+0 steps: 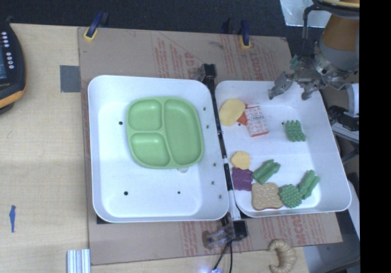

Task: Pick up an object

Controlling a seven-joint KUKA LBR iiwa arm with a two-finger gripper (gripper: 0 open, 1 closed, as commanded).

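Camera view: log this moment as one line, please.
gripper: open, above right bin's far edge | holding: nothing | nearest item: red-and-white packet | left bin: green divided plate | pick: not yet done

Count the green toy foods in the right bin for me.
4. One lies alone by the right wall; one sits mid-bin beside the purple piece; two lie near the front right corner, next to the toast. None looks hidden.
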